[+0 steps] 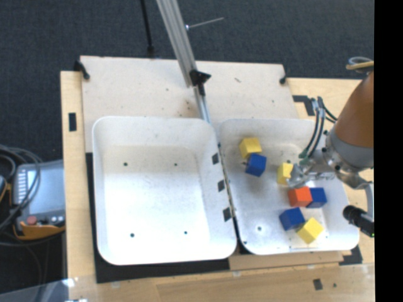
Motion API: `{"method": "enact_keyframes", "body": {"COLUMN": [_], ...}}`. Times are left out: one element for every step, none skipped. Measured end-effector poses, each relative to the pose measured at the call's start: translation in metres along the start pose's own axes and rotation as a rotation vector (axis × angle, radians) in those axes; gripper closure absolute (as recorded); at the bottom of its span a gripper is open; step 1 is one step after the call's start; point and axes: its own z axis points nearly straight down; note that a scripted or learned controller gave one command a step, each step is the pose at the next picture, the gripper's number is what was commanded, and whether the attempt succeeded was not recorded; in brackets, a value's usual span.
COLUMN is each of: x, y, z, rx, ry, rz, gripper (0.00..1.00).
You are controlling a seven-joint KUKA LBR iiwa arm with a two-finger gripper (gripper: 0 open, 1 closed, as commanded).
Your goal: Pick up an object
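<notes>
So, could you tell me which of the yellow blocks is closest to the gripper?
The yellow block just left of the gripper, above the orange block. The other two yellows sit farther off: one at upper left, one by the bin's near edge.

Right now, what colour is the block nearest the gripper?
Yellow block, beside the gripper; camera view.

7 small blocks, all in right bin (pixel 271 247): yellow (pixel 250 146) touching blue (pixel 255 165) upper-left; yellow (pixel 285 172) mid; orange (pixel 300 197) against blue (pixel 317 196); blue (pixel 291 219) beside tilted yellow (pixel 310 230) near front.
</notes>
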Motion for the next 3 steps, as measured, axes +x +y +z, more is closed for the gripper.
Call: {"method": "enact_keyframes", "body": {"x": [-0.001,0.038,0.082], "y": [0.002,0.018,0.037], "z": [-0.054,-0.048,-0.052], "rx": [-0.001,0.005,0.005], "ry": [0.0,0.001,0.002], "rz": [-0.001,-0.001,-0.003], "gripper": [1.0,1.0,1.0]}}
